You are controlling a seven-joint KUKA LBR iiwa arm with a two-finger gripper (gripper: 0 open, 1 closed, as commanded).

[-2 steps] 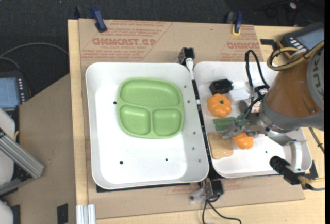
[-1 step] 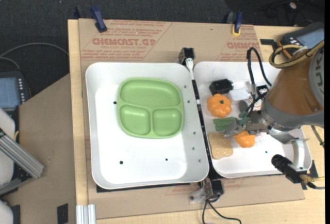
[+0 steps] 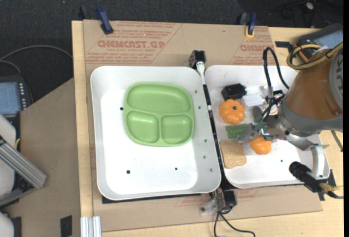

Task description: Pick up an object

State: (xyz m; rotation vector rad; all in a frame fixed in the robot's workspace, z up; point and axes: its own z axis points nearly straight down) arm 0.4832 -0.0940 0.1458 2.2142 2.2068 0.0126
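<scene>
In the right bin (image 3: pixel 272 176) lie an orange pumpkin-shaped toy (image 3: pixel 232 111), a small orange fruit (image 3: pixel 262 146), a dark green piece (image 3: pixel 237 131), a tan slice like bread (image 3: pixel 233 155) and a small black item (image 3: pixel 233 90). My gripper (image 3: pixel 258 129) hangs low over the middle of this bin. It is just above the small orange fruit and right beside the green piece's right end. The arm's body covers the bin's right part.
The left bin (image 3: pixel 109 170) holds a light green divided plate (image 3: pixel 159 113). A black rail (image 3: pixel 210 121) runs between the two bins. Brown cardboard lies under both, with clamps at its far edge.
</scene>
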